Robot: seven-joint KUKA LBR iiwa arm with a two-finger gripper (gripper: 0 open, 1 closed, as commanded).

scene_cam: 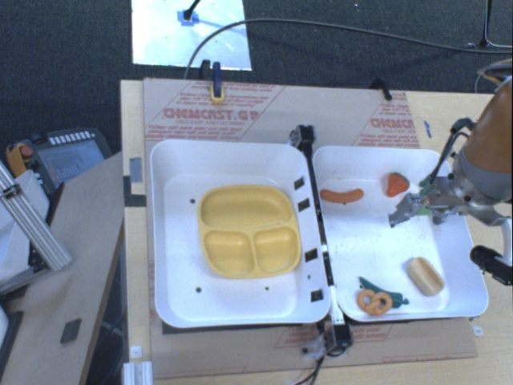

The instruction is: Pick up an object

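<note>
The right bin (457, 305) holds several toy foods. An orange-red sausage (342, 195) lies at its far left, and a red strawberry-like piece (397, 184) sits near the far middle. A tan bread roll (426, 276) lies at the near right. A brown pretzel (373, 301) rests against a green piece (390, 295) by the near wall. My gripper (403, 214) hangs over the bin's middle, just below and right of the red piece and apart from it. I see nothing held in it.
The left bin (172, 239) bears a yellow compartment plate (248, 229). A black divider with clips (314, 223) runs between the bins. The grey arm (485, 155) comes in over the right bin's right wall. A teach pendant (68, 160) lies off the bench at left.
</note>
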